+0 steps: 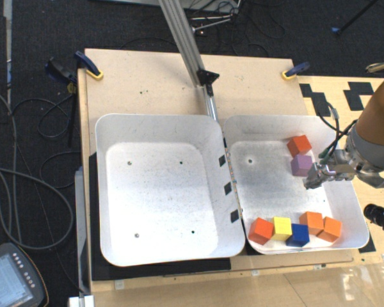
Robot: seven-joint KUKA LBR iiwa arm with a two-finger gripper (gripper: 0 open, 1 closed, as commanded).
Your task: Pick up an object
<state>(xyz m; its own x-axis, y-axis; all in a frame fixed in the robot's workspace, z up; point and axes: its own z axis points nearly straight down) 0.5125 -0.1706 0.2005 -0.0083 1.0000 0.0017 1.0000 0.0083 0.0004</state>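
We see the gripper (315,176) low in the right bin (262,245), just beside the purple block (301,165), likely lining up on it because it sits apart from the rest. Whether it grips anything, we cannot tell. An orange block (299,145) lies just behind the purple one; five more blocks (297,229) crowd the near wall, harder to reach.

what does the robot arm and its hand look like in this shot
The arm enters from the right with an orange band above a grey wrist section. Thin dark cables loop along its near side. The hand is a small, boxy assembly of grey and dark metal, too blurred to make out finer markings.
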